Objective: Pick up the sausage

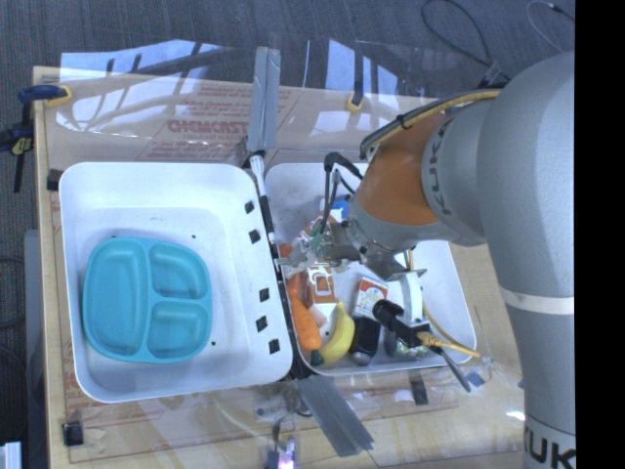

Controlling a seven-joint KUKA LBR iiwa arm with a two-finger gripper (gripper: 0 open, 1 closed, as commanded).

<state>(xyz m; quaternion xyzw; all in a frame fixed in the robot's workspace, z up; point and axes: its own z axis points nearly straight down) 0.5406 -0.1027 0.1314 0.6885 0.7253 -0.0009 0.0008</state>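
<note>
My gripper (320, 240) reaches down into the right bin (455, 283), near its left wall, with the orange-banded wrist right above it. The wrist hides most of the gripper. A small reddish-brown piece (285, 251) lies against the bin's left wall just left of the gripper; it may be the sausage, but I cannot tell for sure. Nothing shows between the gripper's tips.
In the right bin's front lie an orange carrot (306, 326), a yellow banana (341, 336), an orange-and-white packet (321, 285), a red-and-white box (368, 295) and a dark object (365, 340). The left bin (88, 189) holds a teal divided plate (146, 299).
</note>
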